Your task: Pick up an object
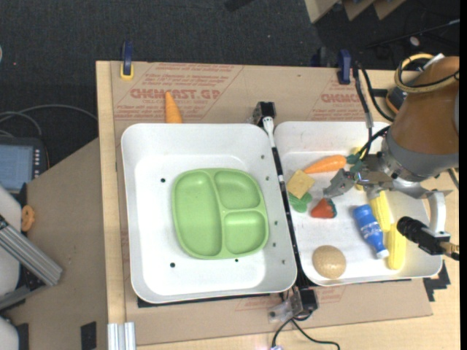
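The gripper (pixel 341 183) hangs low in the right bin (pixel 306 133), its dark fingers spread apart with nothing between them. Taking the gripper as the landmark: the carrot (pixel 325 164) lies just above it, the yellow sponge-like block (pixel 300 184) just to its left, and the red strawberry-shaped piece (pixel 323 209) just below it. The blue bottle (pixel 368 230) and the yellow corn cob (pixel 389 232) lie below and to its right, the tan ball (pixel 329 261) further below. The green divided plate (pixel 219 212) sits well to its left in the left bin (pixel 142 195)
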{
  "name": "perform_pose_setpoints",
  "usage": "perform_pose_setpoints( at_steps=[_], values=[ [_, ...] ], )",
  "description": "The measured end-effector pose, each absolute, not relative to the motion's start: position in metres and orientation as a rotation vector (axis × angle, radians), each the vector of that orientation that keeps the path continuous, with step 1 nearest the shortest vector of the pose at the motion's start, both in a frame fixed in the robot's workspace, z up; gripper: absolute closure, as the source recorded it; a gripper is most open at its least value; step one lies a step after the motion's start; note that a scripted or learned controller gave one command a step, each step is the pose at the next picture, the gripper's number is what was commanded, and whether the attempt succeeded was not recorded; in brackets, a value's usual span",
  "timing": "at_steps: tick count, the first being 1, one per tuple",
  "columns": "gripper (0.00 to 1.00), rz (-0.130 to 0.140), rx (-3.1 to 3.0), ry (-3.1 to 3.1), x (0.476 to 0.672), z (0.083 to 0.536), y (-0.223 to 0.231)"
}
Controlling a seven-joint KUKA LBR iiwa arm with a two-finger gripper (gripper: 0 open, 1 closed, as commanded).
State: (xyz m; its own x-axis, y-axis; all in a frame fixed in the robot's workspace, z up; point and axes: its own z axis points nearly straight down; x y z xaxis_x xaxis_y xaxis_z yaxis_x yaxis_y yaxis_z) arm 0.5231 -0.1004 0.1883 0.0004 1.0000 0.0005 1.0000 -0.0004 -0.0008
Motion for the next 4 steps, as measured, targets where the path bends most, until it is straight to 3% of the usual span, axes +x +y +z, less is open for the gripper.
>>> perform_pose_setpoints(
  at_steps=[1, 2, 3, 4],
  values=[
    [0.00, -0.003, -2.220, -2.220, 0.552, 0.081, -0.098],
    [0.00, -0.007, -2.225, -2.222, 0.551, 0.087, -0.100],
    [0.00, -0.004, -2.226, -2.220, 0.533, 0.087, -0.095],
    [1.00, -0.006, -2.227, -2.223, 0.533, 0.097, -0.095]
  ],
)
